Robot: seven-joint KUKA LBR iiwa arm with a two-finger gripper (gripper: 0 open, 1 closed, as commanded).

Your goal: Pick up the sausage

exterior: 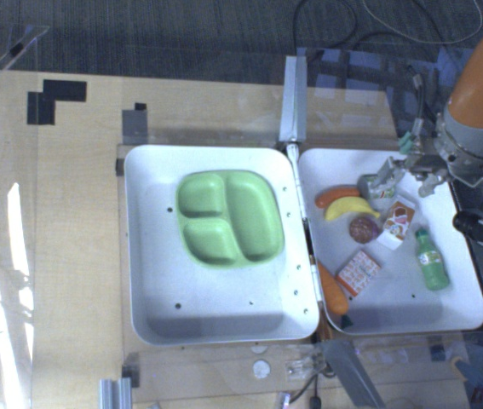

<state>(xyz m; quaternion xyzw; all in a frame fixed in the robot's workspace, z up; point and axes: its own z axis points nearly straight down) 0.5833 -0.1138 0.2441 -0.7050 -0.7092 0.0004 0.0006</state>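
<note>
Sausage just left of claw

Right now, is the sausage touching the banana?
Touching. In the camera view the sausage lies along the top edge of the banana in the right bin, with no white floor visible between them.

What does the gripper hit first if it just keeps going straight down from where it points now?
Probably the banana or the sausage beside it: the gripper hangs just right of both in the right bin. Depth is unclear from this slant, so it might meet bare bin floor instead.
</note>
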